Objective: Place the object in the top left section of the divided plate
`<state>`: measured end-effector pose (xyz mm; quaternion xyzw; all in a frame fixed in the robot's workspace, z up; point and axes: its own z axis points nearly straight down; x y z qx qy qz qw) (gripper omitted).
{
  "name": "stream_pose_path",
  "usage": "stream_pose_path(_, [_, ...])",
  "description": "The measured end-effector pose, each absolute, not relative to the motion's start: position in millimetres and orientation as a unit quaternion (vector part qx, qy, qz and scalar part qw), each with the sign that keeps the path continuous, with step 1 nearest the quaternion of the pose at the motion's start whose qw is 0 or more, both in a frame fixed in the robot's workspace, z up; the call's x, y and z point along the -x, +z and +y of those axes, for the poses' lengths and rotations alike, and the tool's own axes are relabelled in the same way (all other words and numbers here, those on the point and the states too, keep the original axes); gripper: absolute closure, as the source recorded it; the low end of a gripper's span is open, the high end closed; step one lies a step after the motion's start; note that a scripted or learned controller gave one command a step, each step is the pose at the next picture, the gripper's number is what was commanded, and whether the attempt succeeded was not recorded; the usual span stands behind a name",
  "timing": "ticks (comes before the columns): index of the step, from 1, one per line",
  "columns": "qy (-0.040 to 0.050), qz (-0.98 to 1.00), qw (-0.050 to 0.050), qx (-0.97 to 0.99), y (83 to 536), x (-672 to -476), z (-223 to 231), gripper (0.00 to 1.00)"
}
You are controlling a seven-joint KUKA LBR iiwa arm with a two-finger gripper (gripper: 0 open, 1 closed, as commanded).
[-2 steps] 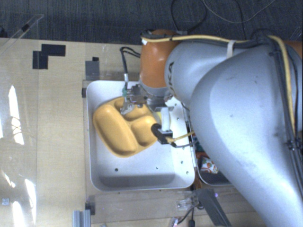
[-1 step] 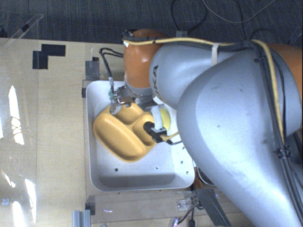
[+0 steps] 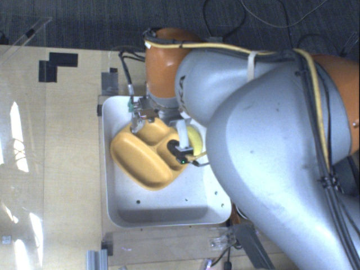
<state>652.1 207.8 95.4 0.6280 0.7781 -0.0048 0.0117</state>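
Low over the back of the white bin (image 3: 169, 217), the gripper (image 3: 139, 117) hangs below the orange band (image 3: 163, 66) of the grey arm (image 3: 270, 151). Its metal end sits right at the back rim of a yellow divided plate (image 3: 140, 162). Whether the gripper is spread or pressed together cannot be told, because the wrist covers it from above.

The plate lies in the back-left part of the bin, close to the left wall. Its large compartment faces the front-left, and two smaller ones sit toward the back and the right.

A rounded yellow-green object (image 3: 195, 141) shows just beside the plate's right edge, toward the middle of the bin, half hidden under the arm. It lies outside the plate's compartments as far as can be seen. Whether it touches the rim, or is gripped at all, cannot be told.

The bin rests on a pale wooden bench (image 3: 56, 162), which has a black L-shaped mark (image 3: 56, 64) near its back-left corner. Past the bench's back edge, thin black cables (image 3: 264, 4) loop over a dark carpet (image 3: 84, 4).
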Motion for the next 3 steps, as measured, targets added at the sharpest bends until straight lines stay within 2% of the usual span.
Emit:
stream_pose_path(1, [-0.0035,0.786,0.004,-0.618,140,-660.0,217,0.00])
stream_pose_path(2, [0.0014,0.797,0.001,-0.604,192,-649.3,212,0.00])
stream_pose_path(3, [0.0083,0.802,0.005,-0.598,110,-669.9,205,0.00])
